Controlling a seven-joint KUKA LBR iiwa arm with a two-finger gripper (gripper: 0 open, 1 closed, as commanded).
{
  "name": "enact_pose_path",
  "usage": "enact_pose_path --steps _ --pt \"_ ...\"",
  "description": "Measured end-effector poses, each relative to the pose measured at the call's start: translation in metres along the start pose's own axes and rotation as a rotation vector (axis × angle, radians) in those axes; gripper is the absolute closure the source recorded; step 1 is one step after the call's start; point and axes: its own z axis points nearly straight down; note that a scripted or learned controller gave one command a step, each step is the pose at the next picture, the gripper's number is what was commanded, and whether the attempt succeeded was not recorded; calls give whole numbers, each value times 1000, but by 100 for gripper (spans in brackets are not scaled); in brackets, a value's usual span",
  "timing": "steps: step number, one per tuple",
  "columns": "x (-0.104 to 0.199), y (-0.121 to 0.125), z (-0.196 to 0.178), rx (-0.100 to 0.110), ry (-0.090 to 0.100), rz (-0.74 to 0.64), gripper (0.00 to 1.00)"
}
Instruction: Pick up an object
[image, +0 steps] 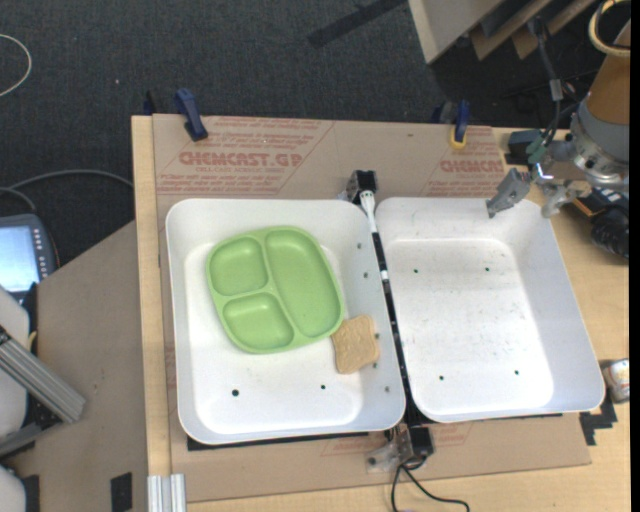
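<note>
A tan, roughly square piece, which looks like a sponge or a slice of bread, is seen in the left bin, at about five o'clock from the bin's centre and close to its right wall. It lies flat on the white floor, and its upper left corner touches or nearly touches the rim of a green divided plate. The plate has three compartments and is placed in the middle of the same bin, a little toward eleven o'clock from the tan piece; nothing is seen inside its compartments. The right bin stands just beside the left one, and the two rims meet along a dark seam where a black cable runs. Small dark specks are scattered on the floor of the right bin. Both bins rest on a brown cardboard sheet with red printed letters, which is fixed at its far edge by a blue clamp at eleven o'clock and a second clamp at one o'clock. The gripper is found at two o'clock, above the far right corner of the right bin, well apart from the tan piece. Its two fingers are spread, and nothing is seen between them.
</note>
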Motion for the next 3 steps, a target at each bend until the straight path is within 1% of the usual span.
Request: enact_pose_path --steps 1,2,3 --pt "-24 17 -202 -23 -9 -1 0" --pt "-52 -55 -307 -15 -8 5 0" --pt "-50 -51 -310 -8 -6 -1 100"
